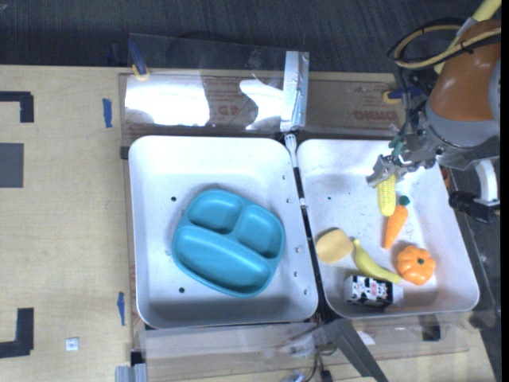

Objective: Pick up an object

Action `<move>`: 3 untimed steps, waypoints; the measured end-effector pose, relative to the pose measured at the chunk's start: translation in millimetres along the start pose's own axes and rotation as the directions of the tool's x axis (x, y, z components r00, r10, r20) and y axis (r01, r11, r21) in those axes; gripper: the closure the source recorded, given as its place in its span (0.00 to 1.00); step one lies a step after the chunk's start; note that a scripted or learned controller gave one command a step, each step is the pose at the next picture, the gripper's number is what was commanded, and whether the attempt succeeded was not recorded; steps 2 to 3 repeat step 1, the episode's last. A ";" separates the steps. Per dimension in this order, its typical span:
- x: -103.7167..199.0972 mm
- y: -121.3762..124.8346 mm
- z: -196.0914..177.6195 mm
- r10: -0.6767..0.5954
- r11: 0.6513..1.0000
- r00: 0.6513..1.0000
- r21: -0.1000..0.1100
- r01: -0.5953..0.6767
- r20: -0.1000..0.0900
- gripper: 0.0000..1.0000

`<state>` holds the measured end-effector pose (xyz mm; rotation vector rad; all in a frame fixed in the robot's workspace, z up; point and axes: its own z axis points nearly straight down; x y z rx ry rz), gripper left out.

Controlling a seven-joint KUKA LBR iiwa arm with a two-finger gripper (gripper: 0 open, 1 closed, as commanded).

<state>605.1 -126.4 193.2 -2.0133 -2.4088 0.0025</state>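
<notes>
The right bin (342,165) holds several toy foods. A yellow corn cob (387,198) lies upright near its far right side, with an orange carrot (394,226) just below it. My gripper (395,164) hangs directly over the corn's top end, touching or nearly touching it. Lower down are an orange pumpkin (415,264), a yellow banana (374,266), a pale yellow lump (334,246) and a black-and-white carton (370,290).
The left bin (151,173) holds a blue divided plate (229,241). A clear plastic sheet and a metal bracket (294,90) stand behind the bins. The arm's orange band (469,86) and cables fill the upper right.
</notes>
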 end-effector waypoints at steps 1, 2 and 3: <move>16.3 -11.0 36.3 0.017 1.000 1.000 0.003 -0.017 -0.001 1.00; 16.3 -11.0 36.3 0.017 1.000 1.000 0.003 -0.017 -0.001 1.00; 16.3 -11.0 36.3 0.017 1.000 1.000 0.003 -0.017 -0.001 1.00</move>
